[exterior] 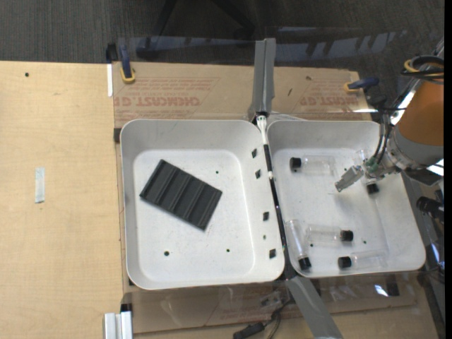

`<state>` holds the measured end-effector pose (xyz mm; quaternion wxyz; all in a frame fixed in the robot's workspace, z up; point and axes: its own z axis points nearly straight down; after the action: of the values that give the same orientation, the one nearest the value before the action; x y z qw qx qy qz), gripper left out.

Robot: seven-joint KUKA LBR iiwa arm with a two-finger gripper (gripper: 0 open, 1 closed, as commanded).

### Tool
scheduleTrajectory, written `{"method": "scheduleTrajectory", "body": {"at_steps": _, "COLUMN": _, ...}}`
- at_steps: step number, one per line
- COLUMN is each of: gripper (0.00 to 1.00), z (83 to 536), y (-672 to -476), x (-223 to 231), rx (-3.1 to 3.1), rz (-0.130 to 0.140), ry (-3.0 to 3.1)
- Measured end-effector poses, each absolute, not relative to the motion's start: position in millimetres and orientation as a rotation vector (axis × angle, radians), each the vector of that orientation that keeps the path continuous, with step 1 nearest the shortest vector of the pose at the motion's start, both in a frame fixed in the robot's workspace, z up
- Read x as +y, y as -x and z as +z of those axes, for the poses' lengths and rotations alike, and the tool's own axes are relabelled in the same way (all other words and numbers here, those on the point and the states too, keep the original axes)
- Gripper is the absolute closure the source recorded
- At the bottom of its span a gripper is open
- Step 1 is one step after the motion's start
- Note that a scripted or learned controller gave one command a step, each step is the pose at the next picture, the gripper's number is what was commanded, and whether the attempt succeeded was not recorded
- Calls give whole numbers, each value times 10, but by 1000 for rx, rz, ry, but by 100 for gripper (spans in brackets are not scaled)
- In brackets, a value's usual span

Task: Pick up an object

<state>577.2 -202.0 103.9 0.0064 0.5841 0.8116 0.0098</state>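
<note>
Camera view shows you two white bins side by side in the middle of the frame. The arm (424,122) comes in from the right edge, and its gripper (360,171) hangs low over the upper right part of the right bin (417,253). A small grey piece sticks out at its tip, but you cannot tell if that is a finger or a thing, so you cannot tell how wide the gripper is or if it has hold of anything. As far as you can see, nothing is lifted yet, so the pick looks not done. In the right bin lie some clear tubes with black caps: one clear tube (314,165) near the top left of that bin, close to the gripper, and more (321,237) near the bottom. Small black caps (345,263) sit there too. The left bin (131,260) holds one dark ridged block (181,194), lying flat and tilted, toward its left side, well apart from the gripper.
</note>
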Motion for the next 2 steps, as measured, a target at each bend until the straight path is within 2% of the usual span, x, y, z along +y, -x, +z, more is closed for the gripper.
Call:
{"method": "scheduleTrajectory", "body": {"at_steps": 1, "gripper": 0, "z": 1030, "y": -5220, "x": -2095, "rx": 2589, "rz": 35, "ry": -1752}}
{"method": "scheduleTrajectory", "body": {"at_steps": 2, "gripper": 100, "z": 1121, "y": -5221, "x": -2125, "rx": 2580, "rz": 28, "ry": -1754}}
